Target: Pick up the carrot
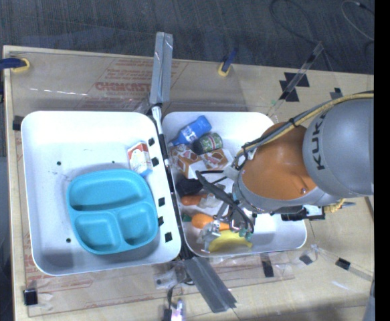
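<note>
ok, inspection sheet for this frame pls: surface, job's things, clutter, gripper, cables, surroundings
Surface: wooden bench bearing a left bin and a right bin, side by side.
Job's things: carrot, orange, low in the right bin beside the gripper; not seen held.
Clutter: blue bottle, dark can, snack packs, yellow banana in the right bin; blue divided tray and small carton in the left bin.
Gripper: gripper low over the right bin's near end; state cannot be told.
Cables: black cables run along the wrist.
Surroundings: dark carpet; blue clamps on the bench edge.
</note>
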Controlling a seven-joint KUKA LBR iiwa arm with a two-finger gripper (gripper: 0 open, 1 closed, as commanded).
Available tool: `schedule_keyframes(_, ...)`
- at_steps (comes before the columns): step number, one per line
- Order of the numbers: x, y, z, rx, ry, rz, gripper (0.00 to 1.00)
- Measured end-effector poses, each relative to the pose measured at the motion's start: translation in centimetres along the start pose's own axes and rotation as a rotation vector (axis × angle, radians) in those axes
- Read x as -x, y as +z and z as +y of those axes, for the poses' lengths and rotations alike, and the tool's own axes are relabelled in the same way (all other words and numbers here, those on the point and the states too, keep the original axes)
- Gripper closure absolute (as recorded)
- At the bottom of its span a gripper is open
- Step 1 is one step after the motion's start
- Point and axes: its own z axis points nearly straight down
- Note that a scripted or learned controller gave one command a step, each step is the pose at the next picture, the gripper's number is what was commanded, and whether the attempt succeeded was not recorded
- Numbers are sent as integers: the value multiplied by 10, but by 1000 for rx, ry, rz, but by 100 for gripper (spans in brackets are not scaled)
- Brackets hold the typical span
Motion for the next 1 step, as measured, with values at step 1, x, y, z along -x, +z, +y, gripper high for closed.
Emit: schedule_keyframes(1,1,-10,1,1,-3,-3,100)
